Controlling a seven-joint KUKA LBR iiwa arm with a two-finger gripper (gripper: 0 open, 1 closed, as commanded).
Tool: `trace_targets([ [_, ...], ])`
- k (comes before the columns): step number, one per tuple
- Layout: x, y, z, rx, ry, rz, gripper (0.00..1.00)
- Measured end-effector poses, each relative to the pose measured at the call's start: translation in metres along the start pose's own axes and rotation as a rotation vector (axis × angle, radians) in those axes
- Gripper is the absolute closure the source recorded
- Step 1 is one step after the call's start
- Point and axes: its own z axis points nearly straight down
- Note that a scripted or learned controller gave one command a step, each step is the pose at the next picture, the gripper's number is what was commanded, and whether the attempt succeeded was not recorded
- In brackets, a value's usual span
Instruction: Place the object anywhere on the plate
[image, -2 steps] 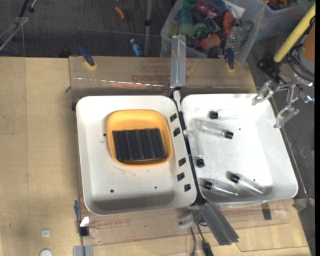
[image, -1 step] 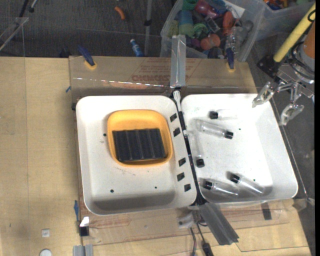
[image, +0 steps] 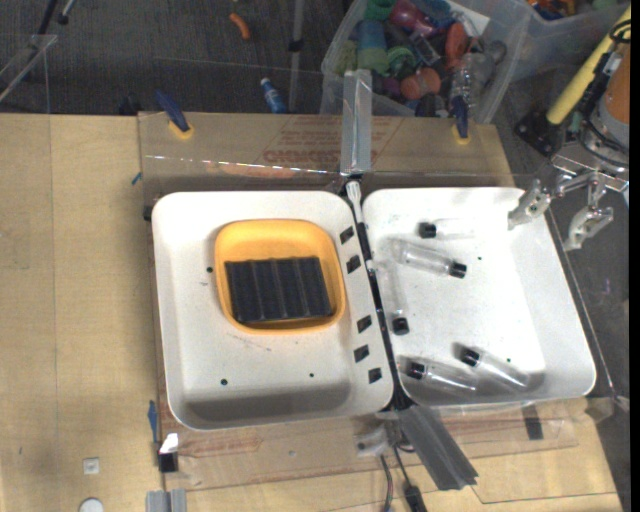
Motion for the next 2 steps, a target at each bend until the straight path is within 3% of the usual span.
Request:
trace_targets([
  [1,-0.001,0.000,-0.014,0.000,0.000,-0.268,0.00],
  [2,-0.008,0.004,0.001,-0.007,-0.001,-0.578,0.00],
])
